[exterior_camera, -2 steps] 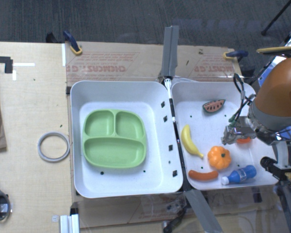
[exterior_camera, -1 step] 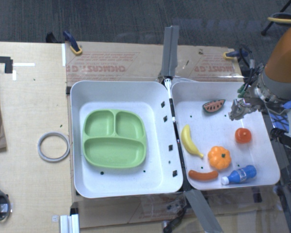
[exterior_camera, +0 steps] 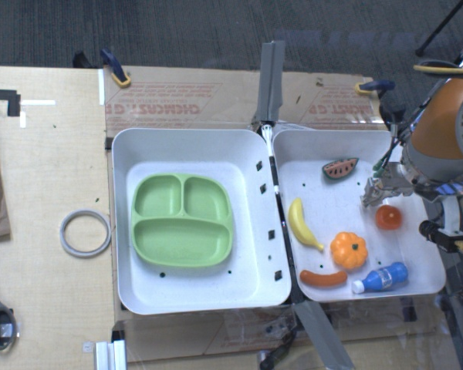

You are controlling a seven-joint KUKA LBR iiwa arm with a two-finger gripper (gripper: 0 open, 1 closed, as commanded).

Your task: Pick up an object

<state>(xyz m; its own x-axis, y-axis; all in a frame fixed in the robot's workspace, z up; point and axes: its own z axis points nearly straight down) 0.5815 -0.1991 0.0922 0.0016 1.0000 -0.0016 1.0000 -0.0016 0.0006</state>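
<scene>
Camera view, landmark: the right bin [exterior_camera: 293, 149] is sitting on the bench [exterior_camera: 46, 176], touching the left bin [exterior_camera: 123, 206] along their shared edge.
Arm: the grey arm with its orange band [exterior_camera: 447, 122] is reaching in over the right bin's far right side.
End effector: the end effector [exterior_camera: 380, 193] is hanging low inside the right bin, just above the tomato; how wide it is standing cannot be told, and nothing is showing between its tips.
Tomato: the red tomato [exterior_camera: 389, 218] is lying in the right bin, near its right wall.
Watermelon slice: the watermelon slice [exterior_camera: 339, 168] is lying toward the right bin's far side, left of the end effector.
Banana: the banana [exterior_camera: 302, 223] is lying near the right bin's left wall.
Pumpkin: the orange pumpkin [exterior_camera: 349, 250] is sitting in the right bin's near half, just beside the banana's lower tip.
Sausage: the red sausage [exterior_camera: 322, 278] is lying along the right bin's near wall, just below the pumpkin.
Bottle: the blue bottle [exterior_camera: 381, 277] is lying on its side in the right bin's near right corner.
Green plate: the green divided plate [exterior_camera: 183, 220] is resting in the left bin, beside the right bin.
Ring: a grey ring [exterior_camera: 86, 232] is lying on the bench, well apart from the right bin, beyond the left bin.
</scene>
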